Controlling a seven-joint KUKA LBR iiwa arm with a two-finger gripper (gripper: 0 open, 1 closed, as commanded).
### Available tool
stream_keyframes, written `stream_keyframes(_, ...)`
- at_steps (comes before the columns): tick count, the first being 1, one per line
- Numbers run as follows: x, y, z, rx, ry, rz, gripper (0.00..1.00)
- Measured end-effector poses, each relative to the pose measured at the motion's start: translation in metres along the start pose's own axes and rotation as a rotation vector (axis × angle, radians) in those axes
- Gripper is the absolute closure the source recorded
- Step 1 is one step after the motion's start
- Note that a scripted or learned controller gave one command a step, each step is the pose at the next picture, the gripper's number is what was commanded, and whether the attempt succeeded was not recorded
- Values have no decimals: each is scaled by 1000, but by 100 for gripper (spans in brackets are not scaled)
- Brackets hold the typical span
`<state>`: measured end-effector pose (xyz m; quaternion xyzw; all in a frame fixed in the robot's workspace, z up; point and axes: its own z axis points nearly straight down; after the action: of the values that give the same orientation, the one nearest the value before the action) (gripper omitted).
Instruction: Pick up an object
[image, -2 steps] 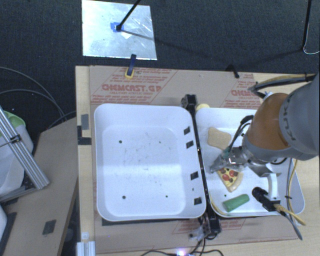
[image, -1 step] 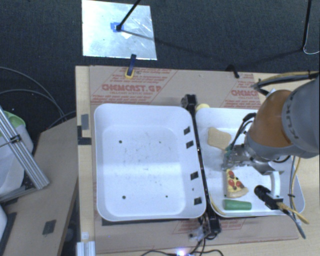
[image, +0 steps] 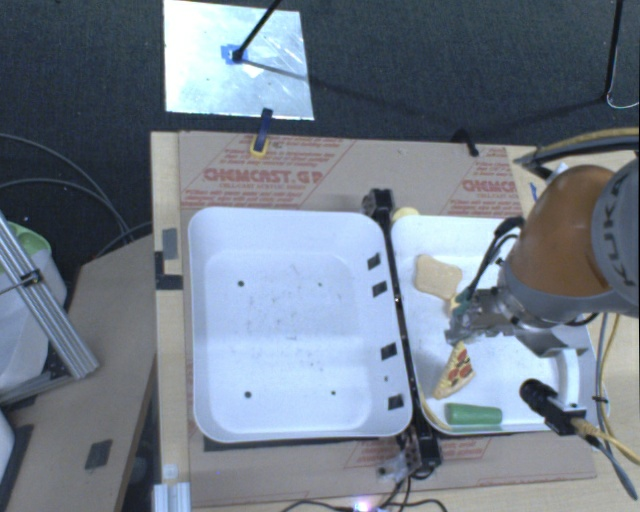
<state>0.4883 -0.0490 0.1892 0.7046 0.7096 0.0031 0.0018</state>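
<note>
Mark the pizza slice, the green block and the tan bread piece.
pizza slice (image: 456, 371), camera view, middle of its topping.
green block (image: 473, 414), camera view, centre of its top.
tan bread piece (image: 437, 277), camera view, its middle.

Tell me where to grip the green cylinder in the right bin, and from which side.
Grip the green cylinder across its middle, coming straight down. It lies flat and lengthwise along the right bin's near wall, so the fingers should straddle its narrow width, probably with little room on the wall side.

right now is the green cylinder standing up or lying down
Lying down. The green cylinder rests on its side along the near edge of the right bin, its long side showing, just below the pizza slice toy.
</note>
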Motion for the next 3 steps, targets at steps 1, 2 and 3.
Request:
stream_keyframes(1,98,0,-37,1,3,-8,100)
stream_keyframes(2,141,-2,8,10,0,-1,100)
stream_keyframes(3,192,3,-215,-13,6,-3,100)
